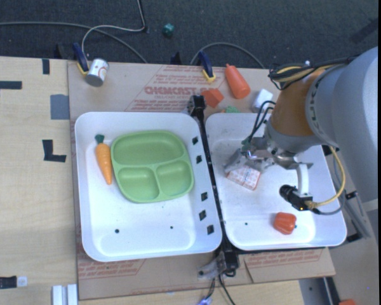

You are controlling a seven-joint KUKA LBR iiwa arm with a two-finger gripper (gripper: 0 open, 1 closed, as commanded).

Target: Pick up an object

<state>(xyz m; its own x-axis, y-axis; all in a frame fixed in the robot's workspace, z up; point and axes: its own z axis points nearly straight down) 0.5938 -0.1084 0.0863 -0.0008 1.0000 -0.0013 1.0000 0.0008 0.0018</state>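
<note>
My gripper reaches down into the right bin from under the grey arm with its orange band. It sits right over a small white packet with red print lying in the middle of that bin. A red-orange tomato-like toy rests near the right bin's front edge. In the left bin a green divided plate lies beside a toy carrot.
Behind the bins on the cardboard lie an orange carrot-shaped toy, a small orange piece, a white cube and a small can. A black divider with clips separates the bins. Cables trail at the back.
</note>
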